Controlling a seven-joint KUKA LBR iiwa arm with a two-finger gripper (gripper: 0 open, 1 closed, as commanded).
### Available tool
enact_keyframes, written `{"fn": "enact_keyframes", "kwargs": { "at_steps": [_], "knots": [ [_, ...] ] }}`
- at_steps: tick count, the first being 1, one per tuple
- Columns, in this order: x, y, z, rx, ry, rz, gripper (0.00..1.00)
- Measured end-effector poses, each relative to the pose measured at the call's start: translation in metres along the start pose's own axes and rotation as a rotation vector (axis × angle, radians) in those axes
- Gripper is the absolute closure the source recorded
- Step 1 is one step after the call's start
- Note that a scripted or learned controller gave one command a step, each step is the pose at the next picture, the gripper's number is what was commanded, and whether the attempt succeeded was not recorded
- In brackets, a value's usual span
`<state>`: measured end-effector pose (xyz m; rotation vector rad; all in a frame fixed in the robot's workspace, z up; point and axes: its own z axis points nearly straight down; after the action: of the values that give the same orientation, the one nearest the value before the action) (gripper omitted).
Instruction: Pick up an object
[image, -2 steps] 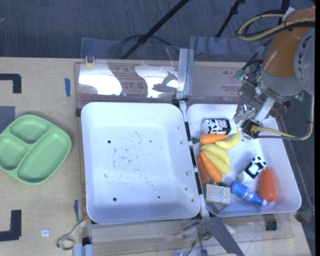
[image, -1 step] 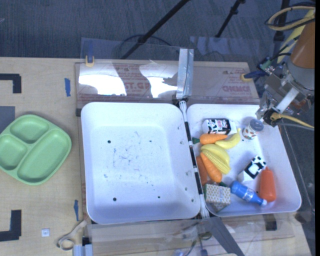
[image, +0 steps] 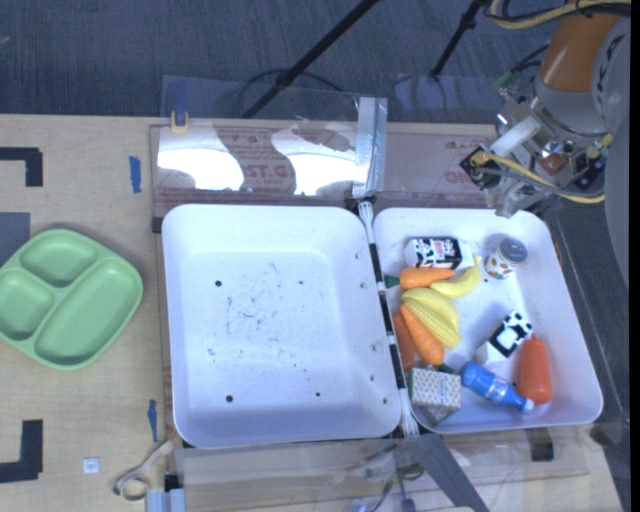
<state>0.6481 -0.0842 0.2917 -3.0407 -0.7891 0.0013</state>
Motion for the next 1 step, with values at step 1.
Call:
{"fn": "enact_keyframes", "kwargs": {
  "at_steps": [1],
  "knots": [
    [0.0679,-0.1012,-0.0001,0.000,0.003,0.308,1.00]
  ]
}}
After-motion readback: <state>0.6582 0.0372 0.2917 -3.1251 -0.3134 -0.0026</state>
